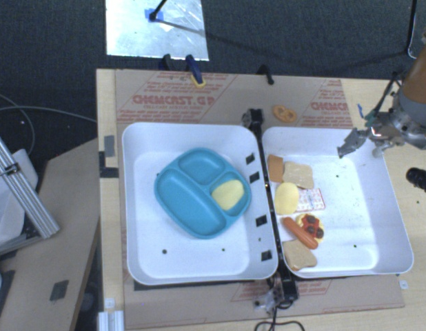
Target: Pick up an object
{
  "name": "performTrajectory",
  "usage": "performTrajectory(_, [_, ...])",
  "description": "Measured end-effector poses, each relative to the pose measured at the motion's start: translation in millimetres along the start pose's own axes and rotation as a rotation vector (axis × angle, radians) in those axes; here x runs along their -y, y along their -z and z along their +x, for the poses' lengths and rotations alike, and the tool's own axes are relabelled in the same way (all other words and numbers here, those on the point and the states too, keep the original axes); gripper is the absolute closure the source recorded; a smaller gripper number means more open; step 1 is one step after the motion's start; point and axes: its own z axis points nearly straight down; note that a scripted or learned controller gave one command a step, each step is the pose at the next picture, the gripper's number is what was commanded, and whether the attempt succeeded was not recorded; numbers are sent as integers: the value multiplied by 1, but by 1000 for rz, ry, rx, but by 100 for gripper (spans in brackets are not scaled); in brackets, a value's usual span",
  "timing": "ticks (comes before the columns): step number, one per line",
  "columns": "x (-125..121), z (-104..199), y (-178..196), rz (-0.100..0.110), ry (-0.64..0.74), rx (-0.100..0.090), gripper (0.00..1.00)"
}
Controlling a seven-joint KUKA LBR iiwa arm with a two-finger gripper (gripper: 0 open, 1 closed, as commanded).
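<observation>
Several food pieces (296, 209) are clustered at nine o'clock in the right bin (378, 254). The pincer (361, 142), open and empty, is poised at two o'clock; a neighbour could be nudged in closing.

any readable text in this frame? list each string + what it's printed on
"CHEMCAST GP": red print on the brown board under the bins, left part, behind the left bin.
A second red print on the board's right part, behind the right bin: likely the same mark, too blurred to confirm.
Small card with red marks in the right bin: too small to read.
</observation>
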Motion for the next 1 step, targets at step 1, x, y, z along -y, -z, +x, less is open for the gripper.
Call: performTrajectory(1, [90,27,-52,8,-3,-4,0])
